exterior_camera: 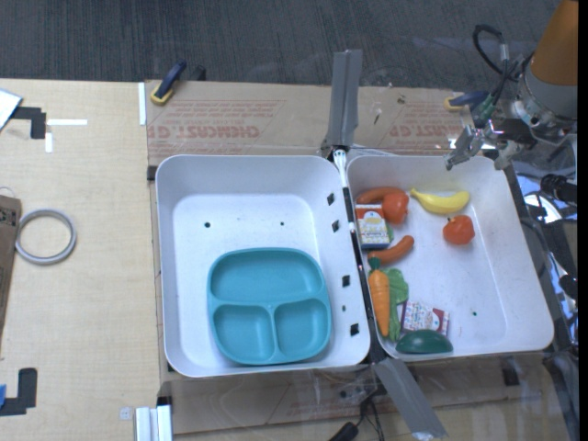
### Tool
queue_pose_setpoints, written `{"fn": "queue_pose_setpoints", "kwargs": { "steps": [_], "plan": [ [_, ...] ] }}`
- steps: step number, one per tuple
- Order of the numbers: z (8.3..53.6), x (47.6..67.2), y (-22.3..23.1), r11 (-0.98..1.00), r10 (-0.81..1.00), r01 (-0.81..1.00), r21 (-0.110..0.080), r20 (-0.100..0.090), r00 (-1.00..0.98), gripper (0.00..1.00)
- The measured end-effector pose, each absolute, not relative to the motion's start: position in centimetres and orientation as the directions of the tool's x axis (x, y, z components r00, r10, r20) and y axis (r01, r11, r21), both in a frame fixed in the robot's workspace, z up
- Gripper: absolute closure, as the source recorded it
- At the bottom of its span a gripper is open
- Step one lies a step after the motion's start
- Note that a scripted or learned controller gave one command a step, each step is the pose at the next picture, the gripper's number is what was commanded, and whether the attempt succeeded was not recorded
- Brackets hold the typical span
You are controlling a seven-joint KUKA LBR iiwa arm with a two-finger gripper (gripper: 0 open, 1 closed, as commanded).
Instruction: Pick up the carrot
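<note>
Two bins face you: the carrot [378, 299] lies at the right bin's [514, 274] left wall, near the front. Your gripper [473, 141] hovers over its far rim; fingers' spread unclear.

Orange-banded arm [559, 49]; black cables

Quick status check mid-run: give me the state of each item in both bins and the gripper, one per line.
carrot: lying flat against right bin's left wall, not grasped.
gripper: over right bin's far edge, holding nothing.
banana: lying flat, far side.
tomato: resting loose.
sausage: lying at a slant.
teal divided plate: flat in left bin.
right bin: holding the food items.
</note>
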State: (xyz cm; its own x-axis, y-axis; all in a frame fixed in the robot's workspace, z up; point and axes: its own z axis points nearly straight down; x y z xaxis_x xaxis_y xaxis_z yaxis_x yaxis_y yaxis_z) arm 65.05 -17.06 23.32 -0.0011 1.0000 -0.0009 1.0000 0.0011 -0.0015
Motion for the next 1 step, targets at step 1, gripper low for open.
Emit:
{"fn": "queue_pose_setpoints", "kwargs": {
  "steps": [1],
  "plan": [
    [11.33, 58.9, -13.04, 0.176, 0.984, 0.984, -0.001, 0.0, -0.176, 0.0]
  ]
}}
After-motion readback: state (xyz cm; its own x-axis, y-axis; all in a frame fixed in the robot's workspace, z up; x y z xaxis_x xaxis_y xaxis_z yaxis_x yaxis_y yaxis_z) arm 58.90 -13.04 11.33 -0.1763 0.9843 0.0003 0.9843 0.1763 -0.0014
